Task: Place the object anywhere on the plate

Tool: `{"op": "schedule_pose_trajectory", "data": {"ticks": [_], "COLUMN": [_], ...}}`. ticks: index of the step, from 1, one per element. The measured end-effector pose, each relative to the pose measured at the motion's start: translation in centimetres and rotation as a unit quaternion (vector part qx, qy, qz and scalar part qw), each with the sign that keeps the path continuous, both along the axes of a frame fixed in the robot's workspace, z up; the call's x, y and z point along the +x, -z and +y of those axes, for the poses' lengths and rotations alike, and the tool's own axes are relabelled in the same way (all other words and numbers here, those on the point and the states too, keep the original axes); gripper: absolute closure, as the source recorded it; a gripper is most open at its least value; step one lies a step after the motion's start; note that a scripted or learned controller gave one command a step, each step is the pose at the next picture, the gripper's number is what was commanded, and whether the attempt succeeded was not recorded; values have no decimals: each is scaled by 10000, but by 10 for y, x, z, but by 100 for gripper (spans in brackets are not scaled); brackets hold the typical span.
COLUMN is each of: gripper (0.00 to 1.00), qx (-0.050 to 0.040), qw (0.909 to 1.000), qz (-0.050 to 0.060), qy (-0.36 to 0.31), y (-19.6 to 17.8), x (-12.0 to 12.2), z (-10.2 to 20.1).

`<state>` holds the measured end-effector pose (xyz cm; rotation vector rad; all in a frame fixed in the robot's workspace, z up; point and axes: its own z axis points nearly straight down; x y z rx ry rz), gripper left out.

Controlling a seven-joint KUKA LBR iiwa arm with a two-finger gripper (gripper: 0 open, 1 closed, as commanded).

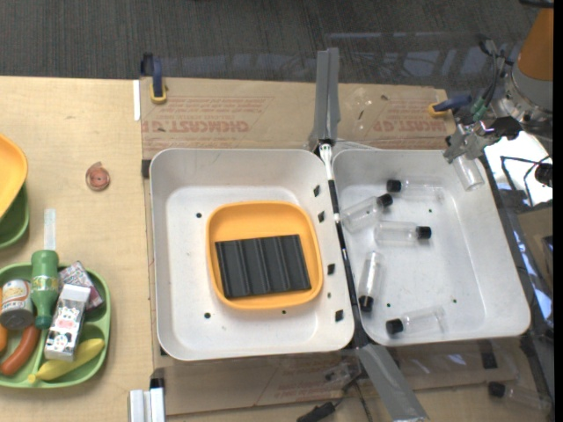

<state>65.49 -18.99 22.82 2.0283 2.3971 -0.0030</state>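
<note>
An orange plate (261, 221) lies in the left bin (176, 236), and a black ribbed slab (264, 265) covers its middle. Several clear vials with black caps lie loose in the right bin (493, 280), among them one near the divider (362, 209) and one at the front (420, 322). My gripper (466, 155) hangs over the right bin's far right corner. A clear vial (471, 174) sticks out from between its fingers, tilted down and to the right. The gripper is far to the right of the plate.
A metal divider post (326, 95) rises between the bins at the back. On the wooden table to the left stand a green tray of toy food (53, 328), a yellow bowl (9, 178) and a small pink disc (98, 177). Cables crowd the right edge.
</note>
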Motion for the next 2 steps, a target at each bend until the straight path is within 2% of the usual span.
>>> {"op": "schedule_pose_trajectory", "data": {"ticks": [1,2], "gripper": [100,100], "qx": [-4,-1], "qw": [9929,9767], "qz": [-13,-7], "qy": [-1187,-2145], "y": [-39,-176], "x": [4,5], "z": [-33,-32]}}
